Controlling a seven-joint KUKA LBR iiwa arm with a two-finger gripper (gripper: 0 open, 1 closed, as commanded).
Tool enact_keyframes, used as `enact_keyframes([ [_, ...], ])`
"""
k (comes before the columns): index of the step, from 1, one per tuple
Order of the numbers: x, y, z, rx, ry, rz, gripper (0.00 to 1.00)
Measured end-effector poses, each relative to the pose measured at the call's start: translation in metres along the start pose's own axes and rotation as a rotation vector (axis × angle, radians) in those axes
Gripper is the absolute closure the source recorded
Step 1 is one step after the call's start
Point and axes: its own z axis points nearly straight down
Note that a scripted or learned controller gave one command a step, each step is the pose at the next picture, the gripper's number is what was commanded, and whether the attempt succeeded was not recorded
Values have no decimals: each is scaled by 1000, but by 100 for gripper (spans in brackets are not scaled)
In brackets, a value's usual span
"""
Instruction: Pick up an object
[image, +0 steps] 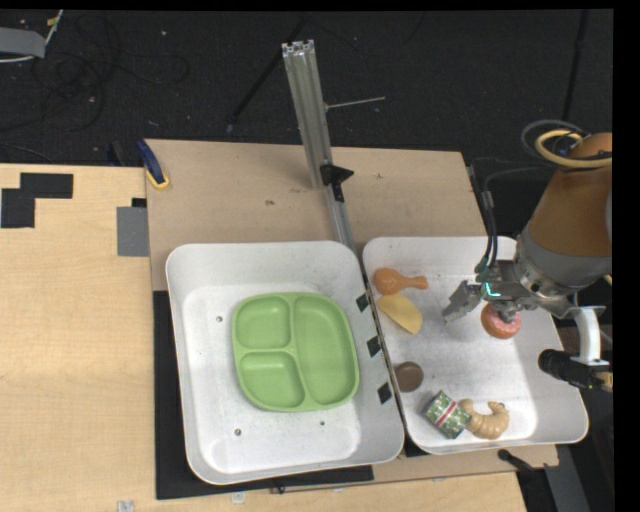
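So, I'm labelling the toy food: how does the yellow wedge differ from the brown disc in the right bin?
The wedge is pale yellow, while the disc is dark brown. The wedge is elongated and tapered; the disc is round. The wedge looks larger than the disc. The wedge lies farther up the view, touching or nearly touching an orange drumstick; the disc lies apart from other items. Both sit near the right bin's left wall.

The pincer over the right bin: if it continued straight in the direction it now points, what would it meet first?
The pincer seems to point down toward the floor of the right bin. It would probably meet bare floor first, just beside the red round object. The yellow piece lies off to the side. Depth is uncertain from this single view.
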Motion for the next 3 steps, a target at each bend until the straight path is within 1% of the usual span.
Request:
enact_keyframes([
  [1, 0, 0, -1, -1, 0, 0, 0],
  [3, -11, 0, 93, 3, 0, 1, 0],
])
